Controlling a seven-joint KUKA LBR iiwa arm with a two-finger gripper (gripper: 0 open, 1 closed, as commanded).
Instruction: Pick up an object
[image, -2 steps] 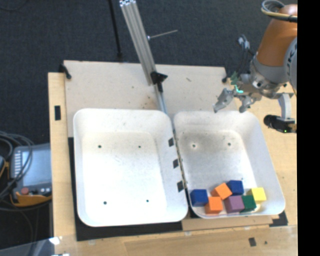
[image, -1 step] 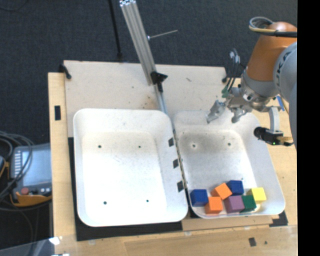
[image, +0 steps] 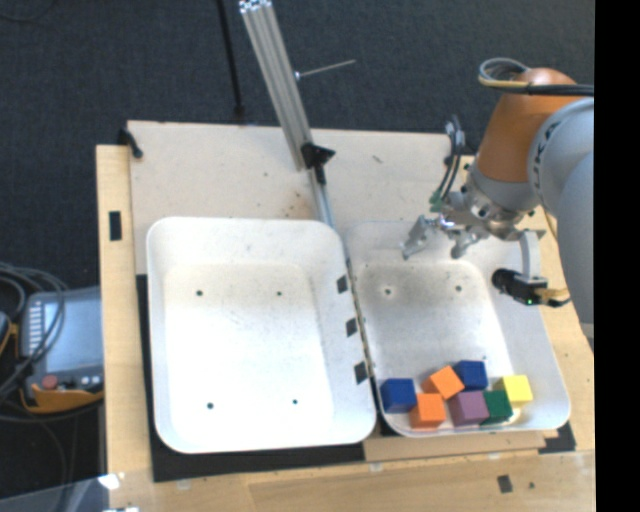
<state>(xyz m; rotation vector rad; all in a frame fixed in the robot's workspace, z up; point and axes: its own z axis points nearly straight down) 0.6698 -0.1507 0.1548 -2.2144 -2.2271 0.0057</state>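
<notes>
On a wooden bench (image: 115, 300), two white bins; gripper (image: 438, 240), fingers spread wide and empty, poised upper right, well apart from coloured blocks (image: 455, 393) (clustered lower right).

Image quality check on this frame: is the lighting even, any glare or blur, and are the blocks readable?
Camera view: lighting is soft and even, with faint shadows. The right bin and left bin read bright but keep their dark specks, so no blown glare. The blocks are distinct in colour though their edges are soft. The gripper looks slightly smeared, and overall resolution is low.
</notes>
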